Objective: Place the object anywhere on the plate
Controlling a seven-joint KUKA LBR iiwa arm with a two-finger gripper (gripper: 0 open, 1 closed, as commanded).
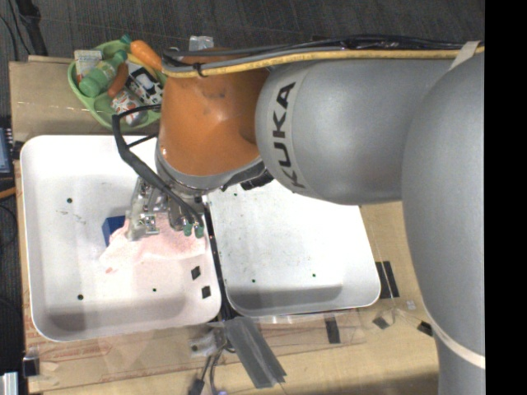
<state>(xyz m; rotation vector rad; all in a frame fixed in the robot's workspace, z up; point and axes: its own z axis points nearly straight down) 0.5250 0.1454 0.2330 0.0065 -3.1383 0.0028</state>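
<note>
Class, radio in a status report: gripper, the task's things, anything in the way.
Gripper low over left bin, fingers unclear. Pink plate beneath it, blue object at plate's left edge. Green bowl of items beyond bin, clear of the work.

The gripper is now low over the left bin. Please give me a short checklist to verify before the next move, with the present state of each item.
1. Gripper is over the left bin: ok.
2. Pink plate lies flat on the floor of the left bin: ok, though it looks pale and its edge is hard to trace.
3. Blue object is located: ok, beside the plate's upper left edge, partly hidden by the gripper.
4. Object held between the fingers: cannot tell.
5. Object resting on the plate: not ok.
6. Green bowl of items stands outside the bins, away from the gripper: ok.
</note>
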